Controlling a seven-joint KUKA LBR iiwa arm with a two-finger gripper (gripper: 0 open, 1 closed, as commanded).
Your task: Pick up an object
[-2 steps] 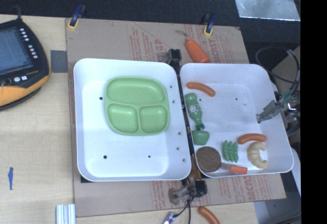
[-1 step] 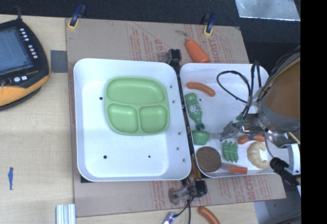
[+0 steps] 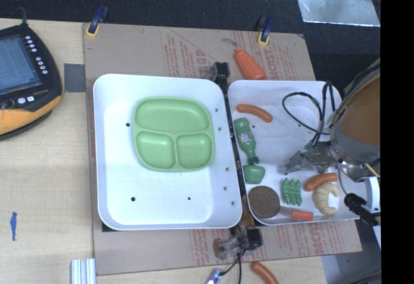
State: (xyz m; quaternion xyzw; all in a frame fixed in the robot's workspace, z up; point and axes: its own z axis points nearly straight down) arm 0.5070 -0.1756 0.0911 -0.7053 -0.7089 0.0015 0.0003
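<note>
Low over the right bin (image 3: 275, 92), the gripper (image 3: 304, 160) hangs with its grey fingers splayed toward the bin floor, nothing between them; how wide they stand I cannot tell from here. Just to its right lies a small sausage (image 3: 321, 180), long axis running left-low to right-high, with a pale croissant (image 3: 326, 198) beneath it. A green ridged piece (image 3: 292, 191) sits just below the gripper, beside a brown round disc (image 3: 263, 200) and a little carrot (image 3: 301, 215). Further left, a green bottle (image 3: 244, 139) lies lengthwise along the bin wall, and another sausage (image 3: 254, 112) slants near the top. The left bin (image 3: 113, 198) carries a green divided plate (image 3: 173, 133).
</note>
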